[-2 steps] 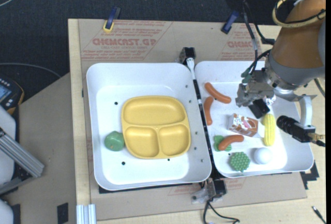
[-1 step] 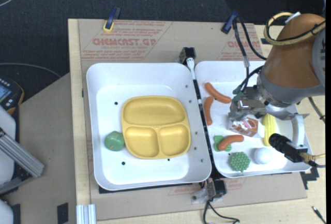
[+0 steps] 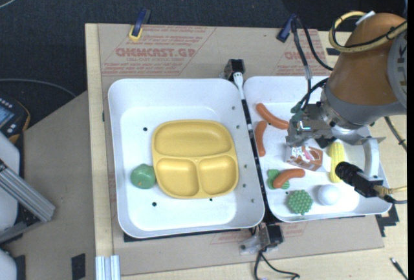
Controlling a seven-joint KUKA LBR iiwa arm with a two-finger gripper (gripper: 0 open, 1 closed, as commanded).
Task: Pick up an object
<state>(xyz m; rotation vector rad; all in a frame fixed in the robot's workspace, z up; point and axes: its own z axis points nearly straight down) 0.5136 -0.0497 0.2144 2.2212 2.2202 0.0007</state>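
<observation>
My gripper (image 3: 299, 138) hangs low over the middle of the right bin (image 3: 278, 86), directly above a red-and-white meat-like piece (image 3: 306, 156), and may be touching its upper edge. Two orange sausages (image 3: 272, 116) (image 3: 261, 138) lie to the gripper's left. An orange carrot with a green end (image 3: 288, 176) lies just below the meat piece. A yellow corn cob (image 3: 336, 157), a white egg (image 3: 328, 194) and a green bumpy ball (image 3: 299, 201) sit toward the bin's near right. The wrist hides the grip area.
The left bin (image 3: 118, 143) holds a yellow divided plate (image 3: 194, 157) and a green round fruit (image 3: 143, 176) at its left side. A black cylinder with a cable (image 3: 354, 178) juts over the right bin near the corn. The arm's orange band (image 3: 365, 59) looms over the bin's far right.
</observation>
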